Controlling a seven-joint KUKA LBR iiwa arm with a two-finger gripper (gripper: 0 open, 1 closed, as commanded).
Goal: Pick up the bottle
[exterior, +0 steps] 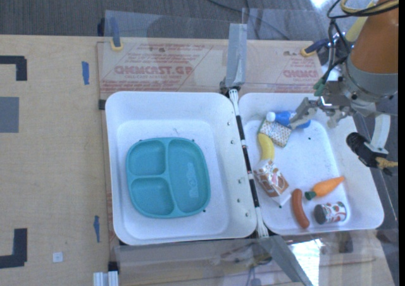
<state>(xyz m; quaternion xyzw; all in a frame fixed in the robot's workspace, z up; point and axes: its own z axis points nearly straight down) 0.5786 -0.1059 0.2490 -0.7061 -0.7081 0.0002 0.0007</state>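
Observation:
The bottle [283, 117] is blue with a white cap and lies on its side at the back of the right bin [354, 171], cap pointing left. My gripper [318, 116] hangs at the bottle's right end with its two fingers spread apart, so it is open. The left finger [302, 111] crosses over the bottle's right end, and the other finger [333, 118] stands to the right of it above bare bin floor. From this angle I cannot make out whether the finger touches the bottle. Nothing is clamped between the fingers.
A patterned pouch [276, 132] and a banana [266, 146] lie just in front of the bottle. Further forward are a small carton [272, 179], a sausage [299, 208], a carrot [329, 186] and a can [331, 212]. The left bin [120, 114] holds a teal divided plate [168, 177].

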